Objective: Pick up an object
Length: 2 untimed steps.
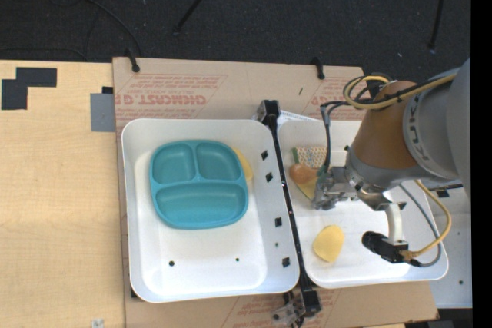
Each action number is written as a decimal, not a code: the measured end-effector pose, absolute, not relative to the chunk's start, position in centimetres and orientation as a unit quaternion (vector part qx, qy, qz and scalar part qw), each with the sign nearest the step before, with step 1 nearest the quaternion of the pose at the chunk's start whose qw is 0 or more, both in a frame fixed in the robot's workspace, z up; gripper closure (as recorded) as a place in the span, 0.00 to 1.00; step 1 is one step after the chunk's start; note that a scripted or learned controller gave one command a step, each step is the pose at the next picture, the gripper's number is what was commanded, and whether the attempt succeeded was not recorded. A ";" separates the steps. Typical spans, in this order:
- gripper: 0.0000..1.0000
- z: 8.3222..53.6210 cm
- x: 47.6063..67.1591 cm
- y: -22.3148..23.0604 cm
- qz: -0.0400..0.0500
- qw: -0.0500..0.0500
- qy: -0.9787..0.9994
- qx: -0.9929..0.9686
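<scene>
Two white bins sit on the surface. The left bin (pixel 146 257) holds one teal plate (pixel 199 184). In the right bin (pixel 430 273), the gripper (pixel 329 192) hovers; one yellow object (pixel 329 243) lies at its 6 o'clock, one orange object (pixel 303 173) at its 10.

Grey arm (pixel 442 130), orange band (pixel 384 138), yellow cables (pixel 365 88)

Light wooden bench (pixel 54 188) bearing flat cardboard sheet (pixel 192 92), two white bins (pixel 146 242) side by side on it.

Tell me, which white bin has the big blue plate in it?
The left bin. The teal divided plate lies in it; the right bin holds a small yellow piece.
</scene>
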<state>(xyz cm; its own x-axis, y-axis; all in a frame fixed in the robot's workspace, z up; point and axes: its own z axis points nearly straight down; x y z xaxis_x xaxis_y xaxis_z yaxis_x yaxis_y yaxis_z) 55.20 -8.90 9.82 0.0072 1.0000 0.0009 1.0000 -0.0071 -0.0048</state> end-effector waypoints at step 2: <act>1.00 20.6 56.3 -8.6 0.000 0.000 -0.707 -0.707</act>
